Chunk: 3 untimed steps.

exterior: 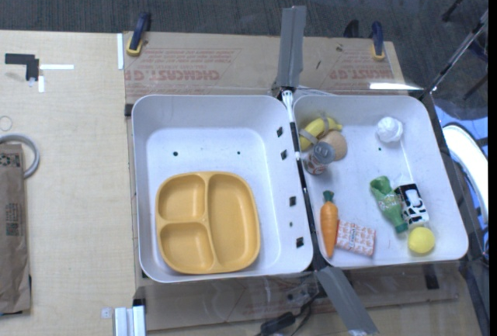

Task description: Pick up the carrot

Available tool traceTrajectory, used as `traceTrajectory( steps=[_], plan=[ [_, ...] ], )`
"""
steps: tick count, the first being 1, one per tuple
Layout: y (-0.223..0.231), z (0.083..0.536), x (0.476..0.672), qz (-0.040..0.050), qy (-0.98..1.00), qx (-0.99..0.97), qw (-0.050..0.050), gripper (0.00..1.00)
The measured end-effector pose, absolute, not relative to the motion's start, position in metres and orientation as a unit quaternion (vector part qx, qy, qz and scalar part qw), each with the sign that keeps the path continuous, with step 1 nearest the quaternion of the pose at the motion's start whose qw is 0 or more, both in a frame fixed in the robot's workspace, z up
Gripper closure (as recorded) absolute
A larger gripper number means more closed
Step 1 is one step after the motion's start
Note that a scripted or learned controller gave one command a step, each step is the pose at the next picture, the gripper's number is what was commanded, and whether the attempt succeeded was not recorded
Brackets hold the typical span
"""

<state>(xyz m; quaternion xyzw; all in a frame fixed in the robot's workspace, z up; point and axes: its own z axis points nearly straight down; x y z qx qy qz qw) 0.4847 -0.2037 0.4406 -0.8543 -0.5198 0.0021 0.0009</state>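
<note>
Illumination even and moderately bright, shadows faint, a bluish glare patch at the right edge, overall focus slightly soft, the white bins (147, 171) near overexposure.

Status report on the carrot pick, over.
Small orange carrot with green top lies in right white bin, near left wall. Pink snack packet touching its right side.

Brown paper bag (13, 226) cut by left edge, label perhaps illegible
</note>
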Motion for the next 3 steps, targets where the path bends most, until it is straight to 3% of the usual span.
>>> traceTrajectory(
  steps=[1, 2, 3],
  plan=[
    [-0.204, 0.448, 0.486, 0.0043, -0.521, -0.854, 0.001, 1.0],
    [-0.19, 0.44, 0.554, 0.0022, -0.5, -0.866, 0.0, 1.0],
    [-0.19, 0.44, 0.554, 0.0023, -0.5, -0.866, 0.0, 0.0]
  ],
)
